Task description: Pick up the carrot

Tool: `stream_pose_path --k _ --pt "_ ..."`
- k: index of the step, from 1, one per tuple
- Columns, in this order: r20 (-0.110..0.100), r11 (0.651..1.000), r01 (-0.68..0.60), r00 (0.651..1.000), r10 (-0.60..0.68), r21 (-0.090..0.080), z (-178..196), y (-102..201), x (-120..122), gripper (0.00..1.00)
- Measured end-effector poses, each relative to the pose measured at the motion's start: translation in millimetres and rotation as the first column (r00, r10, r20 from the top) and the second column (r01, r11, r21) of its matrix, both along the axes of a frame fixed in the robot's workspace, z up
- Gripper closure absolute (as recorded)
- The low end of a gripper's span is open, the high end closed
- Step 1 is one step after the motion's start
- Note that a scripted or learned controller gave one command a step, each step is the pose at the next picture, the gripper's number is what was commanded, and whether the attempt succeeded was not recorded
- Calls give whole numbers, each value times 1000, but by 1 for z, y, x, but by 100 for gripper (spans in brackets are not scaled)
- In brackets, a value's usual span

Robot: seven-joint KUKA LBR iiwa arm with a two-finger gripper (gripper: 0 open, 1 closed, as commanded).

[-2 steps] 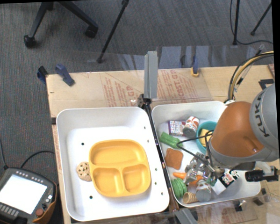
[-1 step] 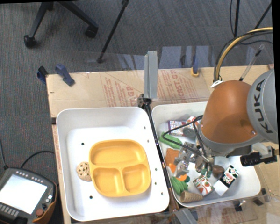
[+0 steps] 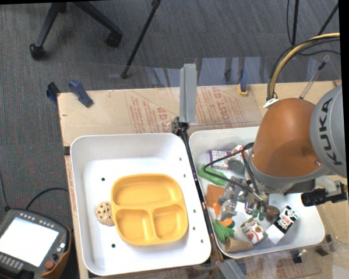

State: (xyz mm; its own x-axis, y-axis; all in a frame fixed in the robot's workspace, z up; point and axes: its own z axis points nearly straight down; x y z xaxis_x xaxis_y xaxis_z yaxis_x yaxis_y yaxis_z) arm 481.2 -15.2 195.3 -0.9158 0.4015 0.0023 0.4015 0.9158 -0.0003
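Carrot (image 3: pixel 216 196): orange body in the right bin (image 3: pixel 311 238), green top (image 3: pixel 223 228) at its near end, just left of the tool.
Tool (image 3: pixel 239 204): low over the clutter beside the carrot; whether its fingers are apart or together, I cannot tell.
Crowding: a small printed carton (image 3: pixel 253 230) and a cone (image 3: pixel 238 244) lie just near-side of the carrot.
Risk: likely pinching a neighbour instead, or nudging the carrot against the bin wall.

Tray (image 3: pixel 149 216): yellow
Cookie (image 3: pixel 104 213): tan, dark chips
Bins (image 3: pixel 83 170): white
Carrot (image 3: pixel 215 197): orange
Carton (image 3: pixel 286 218): black-and-white patches
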Motion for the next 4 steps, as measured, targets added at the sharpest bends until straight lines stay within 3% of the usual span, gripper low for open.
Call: stream_pose_path --k 1,2,3,4 --pt "-2 1000 -6 1000 6 0 9 1 1 100" --pt "-2 1000 -7 1000 7 0 8 1 1 0" --pt "-1 997 75 997 -75 -1 -10 7 65 0" --pt "-5 991 133 991 -133 -2 -111 -69 45 0"
